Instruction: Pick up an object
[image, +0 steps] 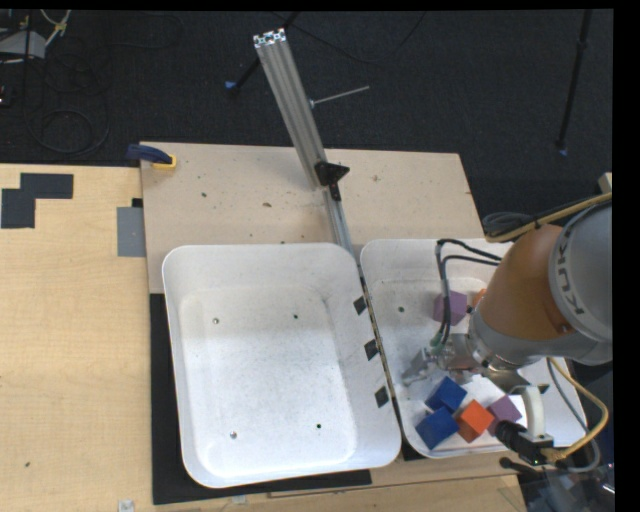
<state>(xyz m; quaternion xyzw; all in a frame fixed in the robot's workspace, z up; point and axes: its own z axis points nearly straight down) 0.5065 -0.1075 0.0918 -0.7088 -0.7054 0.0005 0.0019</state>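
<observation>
The gripper sits low in the right bin, just above 2 blue blocks; its finger state is unclear, nothing visibly held, so picking remains

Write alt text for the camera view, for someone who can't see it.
The grey arm reaches into the right bin, its gripper low beside two blue blocks, an orange block and purple blocks.
</observation>
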